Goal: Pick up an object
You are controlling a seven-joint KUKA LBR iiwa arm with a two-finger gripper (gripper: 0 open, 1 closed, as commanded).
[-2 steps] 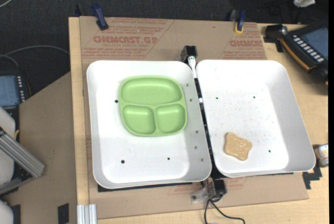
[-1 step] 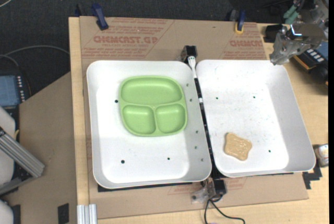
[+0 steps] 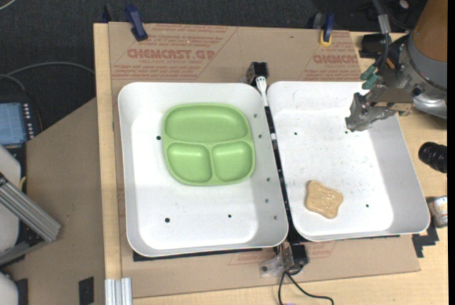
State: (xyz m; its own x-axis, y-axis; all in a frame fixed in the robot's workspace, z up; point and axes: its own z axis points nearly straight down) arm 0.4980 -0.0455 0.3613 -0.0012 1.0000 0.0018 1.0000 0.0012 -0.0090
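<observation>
A tan, lumpy flat object [image 3: 324, 200] lies near the front of the right bin [image 3: 398, 154]. A light green divided plate [image 3: 208, 143] with three compartments sits in the left bin [image 3: 142, 211]. My gripper [image 3: 357, 119] hangs over the back right part of the right bin, well behind and to the right of the tan object. Nothing shows between it and the bin floor.
The two white bins stand side by side on a cardboard sheet [image 3: 178, 47], clamped at the back by a blue clip [image 3: 135, 21] and a yellow-blue clip [image 3: 327, 32]. A black fitting [image 3: 257, 73] sits at the back where the bins meet.
</observation>
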